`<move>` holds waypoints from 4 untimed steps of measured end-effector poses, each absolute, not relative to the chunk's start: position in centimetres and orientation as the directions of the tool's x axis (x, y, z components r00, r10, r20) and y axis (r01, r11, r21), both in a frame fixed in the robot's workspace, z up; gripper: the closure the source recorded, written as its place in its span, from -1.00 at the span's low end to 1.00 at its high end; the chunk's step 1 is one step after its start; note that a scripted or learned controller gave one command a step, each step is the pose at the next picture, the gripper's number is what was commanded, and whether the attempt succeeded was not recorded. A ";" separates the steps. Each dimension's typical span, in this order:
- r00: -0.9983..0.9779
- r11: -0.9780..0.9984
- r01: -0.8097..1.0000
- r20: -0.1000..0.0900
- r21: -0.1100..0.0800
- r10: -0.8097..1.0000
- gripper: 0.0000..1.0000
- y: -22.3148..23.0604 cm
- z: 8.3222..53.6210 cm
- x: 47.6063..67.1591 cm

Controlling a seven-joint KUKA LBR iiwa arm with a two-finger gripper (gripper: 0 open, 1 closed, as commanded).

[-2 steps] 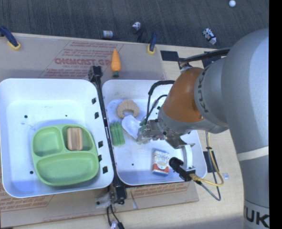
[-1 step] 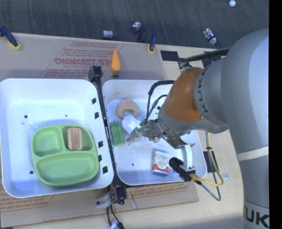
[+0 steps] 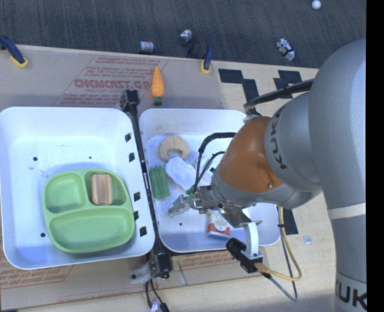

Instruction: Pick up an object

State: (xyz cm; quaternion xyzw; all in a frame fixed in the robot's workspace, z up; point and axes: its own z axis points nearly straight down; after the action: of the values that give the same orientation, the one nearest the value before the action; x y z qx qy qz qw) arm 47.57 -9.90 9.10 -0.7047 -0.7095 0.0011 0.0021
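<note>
My gripper (image 3: 180, 205) is down inside the right bin (image 3: 198, 117), near its middle, reaching in from the right under the orange wrist band. Just up and left of it lie a green ridged object (image 3: 159, 182) and a pale, clear bottle-like object (image 3: 179, 171). A tan ring-shaped piece (image 3: 173, 147) rests further back. A red and white packet (image 3: 217, 225) lies under the wrist near the bin's front. Nothing can be made out between the gripper's tips.
The left bin (image 3: 23, 129) holds a green divided plate (image 3: 81, 229) with a tan block (image 3: 101, 188) in one compartment. An orange carrot toy (image 3: 157, 83) lies on the bench behind the bins. A black divider rail (image 3: 140, 168) runs between the bins.
</note>
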 end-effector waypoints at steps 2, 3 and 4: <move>-0.004 0.004 1.000 -0.001 0.000 1.000 1.00 -21.3 15.6 47.7; -0.006 0.006 1.000 0.000 0.001 1.000 1.00 -21.1 27.6 59.0; -0.007 0.007 1.000 0.000 -0.003 1.000 1.00 -21.0 20.4 63.7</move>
State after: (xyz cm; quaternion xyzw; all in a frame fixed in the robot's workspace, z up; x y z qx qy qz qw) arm 63.68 -21.00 20.44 -0.7045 -0.7097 0.0009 0.0010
